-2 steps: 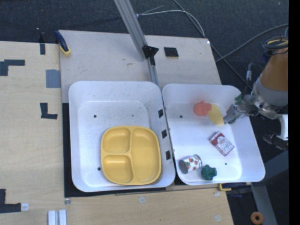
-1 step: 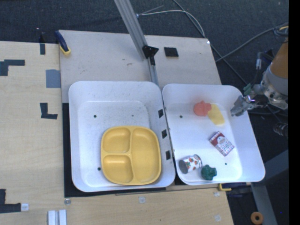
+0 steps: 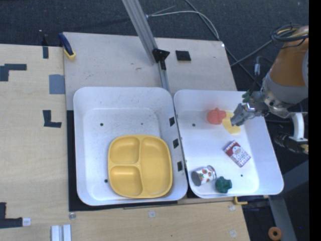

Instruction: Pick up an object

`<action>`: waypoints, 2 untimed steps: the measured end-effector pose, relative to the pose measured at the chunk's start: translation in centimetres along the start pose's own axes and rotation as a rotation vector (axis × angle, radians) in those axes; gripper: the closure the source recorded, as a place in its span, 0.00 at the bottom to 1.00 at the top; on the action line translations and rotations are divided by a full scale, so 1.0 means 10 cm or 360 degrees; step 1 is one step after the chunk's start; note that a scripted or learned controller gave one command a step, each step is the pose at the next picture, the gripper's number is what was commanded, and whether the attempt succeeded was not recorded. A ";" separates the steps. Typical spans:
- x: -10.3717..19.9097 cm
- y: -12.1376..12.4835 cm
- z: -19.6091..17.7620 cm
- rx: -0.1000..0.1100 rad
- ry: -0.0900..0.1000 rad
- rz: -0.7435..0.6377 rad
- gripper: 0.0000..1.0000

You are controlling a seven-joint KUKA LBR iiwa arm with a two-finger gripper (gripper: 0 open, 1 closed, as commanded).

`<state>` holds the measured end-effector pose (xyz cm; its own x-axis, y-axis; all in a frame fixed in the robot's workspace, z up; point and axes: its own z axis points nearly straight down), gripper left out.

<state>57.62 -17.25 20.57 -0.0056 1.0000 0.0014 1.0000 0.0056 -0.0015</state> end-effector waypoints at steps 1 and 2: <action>0.57 0.02 -0.12 -0.0002 0.0002 -0.0003 1.00; 1.15 -0.03 -0.19 0.0000 0.0002 -0.0003 1.00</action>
